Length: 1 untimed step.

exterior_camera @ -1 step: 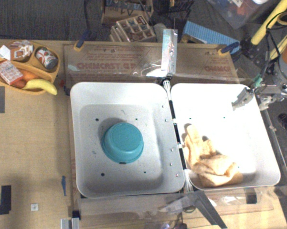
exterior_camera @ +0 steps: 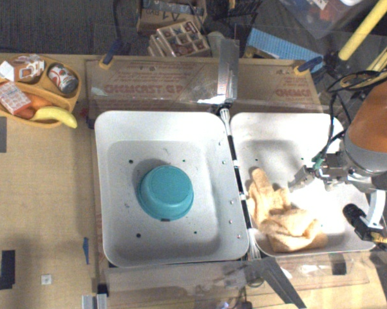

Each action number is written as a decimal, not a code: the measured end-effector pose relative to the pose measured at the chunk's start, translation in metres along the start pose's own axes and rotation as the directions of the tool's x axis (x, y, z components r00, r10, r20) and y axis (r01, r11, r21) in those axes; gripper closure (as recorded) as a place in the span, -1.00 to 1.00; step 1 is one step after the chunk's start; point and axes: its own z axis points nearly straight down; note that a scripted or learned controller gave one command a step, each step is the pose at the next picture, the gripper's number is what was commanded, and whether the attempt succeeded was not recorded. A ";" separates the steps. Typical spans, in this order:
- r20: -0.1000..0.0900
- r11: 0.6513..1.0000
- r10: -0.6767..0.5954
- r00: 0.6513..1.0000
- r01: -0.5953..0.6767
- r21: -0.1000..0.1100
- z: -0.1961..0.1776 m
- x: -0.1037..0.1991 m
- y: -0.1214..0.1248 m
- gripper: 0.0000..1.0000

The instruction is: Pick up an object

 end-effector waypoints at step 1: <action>0.001 0.995 -0.105 0.995 0.105 -0.003 -0.050 -0.011 0.025 -1.00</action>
